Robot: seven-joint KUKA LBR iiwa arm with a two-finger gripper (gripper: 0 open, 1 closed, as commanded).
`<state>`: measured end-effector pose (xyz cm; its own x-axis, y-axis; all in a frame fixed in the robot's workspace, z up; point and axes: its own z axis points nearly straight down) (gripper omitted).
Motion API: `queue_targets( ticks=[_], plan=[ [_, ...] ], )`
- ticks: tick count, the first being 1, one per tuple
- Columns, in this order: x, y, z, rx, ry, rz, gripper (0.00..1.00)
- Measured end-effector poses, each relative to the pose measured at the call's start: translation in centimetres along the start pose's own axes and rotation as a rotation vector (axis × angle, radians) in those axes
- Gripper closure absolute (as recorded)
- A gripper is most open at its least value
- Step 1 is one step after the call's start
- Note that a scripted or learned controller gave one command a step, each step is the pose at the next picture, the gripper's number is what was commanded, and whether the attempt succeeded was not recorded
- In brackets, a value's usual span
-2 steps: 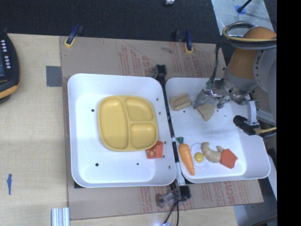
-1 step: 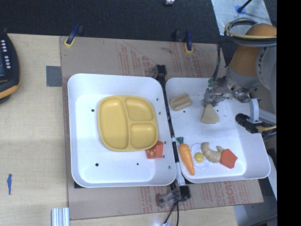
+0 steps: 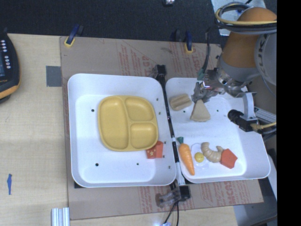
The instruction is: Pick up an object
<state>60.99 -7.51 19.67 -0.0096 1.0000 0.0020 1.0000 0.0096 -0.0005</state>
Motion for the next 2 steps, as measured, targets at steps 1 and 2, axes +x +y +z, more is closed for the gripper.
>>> queue_targets(
  ticks=[1, 2],
  plan=[
    [7.4, -0.3, -3.8, -0.002, 0.000, -0.002, 1.00],
    [8.9, -3.1, -4.9, 0.006, -0.001, 0.002, 1.00]
  ],
)
